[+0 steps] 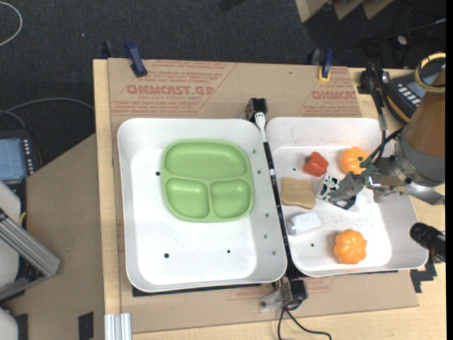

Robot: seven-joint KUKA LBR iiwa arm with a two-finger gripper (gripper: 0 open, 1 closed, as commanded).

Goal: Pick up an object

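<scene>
My gripper (pixel 346 191) hangs low over the middle of the right bin (pixel 368 128), reaching in from the right. Just left of it lies a small black-and-white object (pixel 328 185), very close to the gripper tip. A tan bread-like piece (pixel 298 193) lies further left. A red pepper-like toy (pixel 316 163) and an orange round toy (pixel 352 159) sit toward the back of the bin. A white block (pixel 306 223) and an orange pumpkin-like toy (pixel 350 246) lie nearer the front. I see nothing clearly held.
The left bin (pixel 141 225) holds a green divided plate (pixel 207 179). A black ridge (pixel 271 183) runs between the two bins. Clamps (pixel 134 59) sit at the bench's back edge. The arm's body (pixel 425 147) covers the right bin's right side.
</scene>
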